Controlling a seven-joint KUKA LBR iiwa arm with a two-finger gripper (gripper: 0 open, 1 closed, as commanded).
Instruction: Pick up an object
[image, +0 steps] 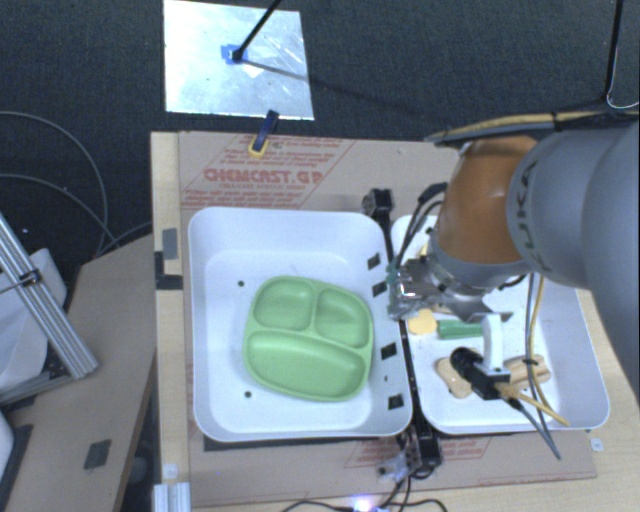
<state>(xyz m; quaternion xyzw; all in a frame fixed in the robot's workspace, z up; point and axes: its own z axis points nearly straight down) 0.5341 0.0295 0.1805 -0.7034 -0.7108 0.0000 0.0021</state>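
Observation:
The arm reaches over the right bin (585, 345), its orange-banded wrist covering much of it. My gripper (408, 298) hangs at that bin's left wall, mostly hidden under the wrist. Just below it lie a small yellow piece (423, 323) and a green stick-like object (462, 328). Nearer the front of the bin lies a tan wooden object (452, 377), with another tan piece (532, 368) to its right. I see nothing held in the gripper.
The left bin (215, 250) holds a green divided plate (310, 338) in its middle. Black clips line the wall between the two bins. A cardboard sheet lies under both, with a foil sheet (238, 58) beyond it.

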